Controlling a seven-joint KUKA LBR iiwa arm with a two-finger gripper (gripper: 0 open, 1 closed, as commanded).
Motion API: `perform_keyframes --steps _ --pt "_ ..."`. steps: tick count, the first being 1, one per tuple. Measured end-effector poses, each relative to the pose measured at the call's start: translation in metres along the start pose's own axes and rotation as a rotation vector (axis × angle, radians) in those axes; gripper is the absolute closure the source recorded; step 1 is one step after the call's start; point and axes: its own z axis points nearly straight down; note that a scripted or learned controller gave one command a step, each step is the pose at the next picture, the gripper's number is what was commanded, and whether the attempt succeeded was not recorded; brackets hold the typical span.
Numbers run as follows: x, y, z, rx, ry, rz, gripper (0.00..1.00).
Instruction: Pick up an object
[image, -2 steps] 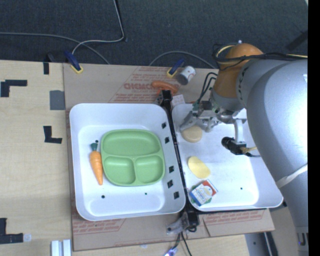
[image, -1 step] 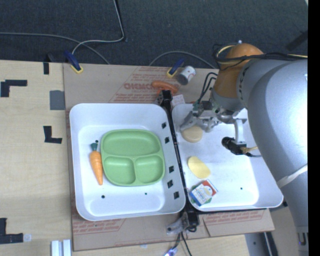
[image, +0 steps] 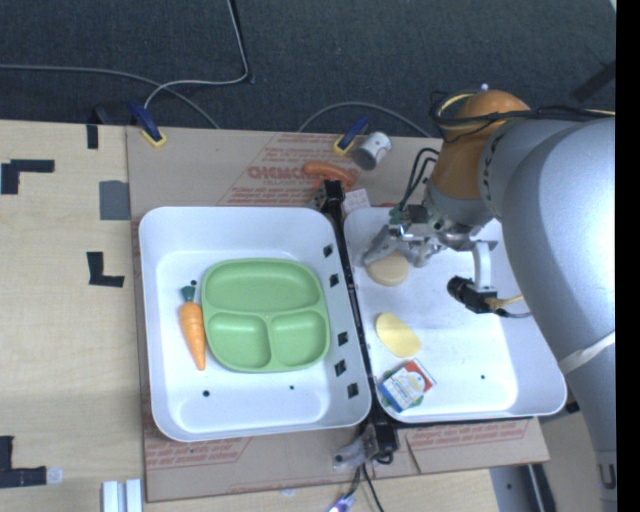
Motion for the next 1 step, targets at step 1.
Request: perform_keyframes --steps 1 --pt "-0.0002 0.0000 -0.0100 0.001 -0.002 -0.001 1.00"
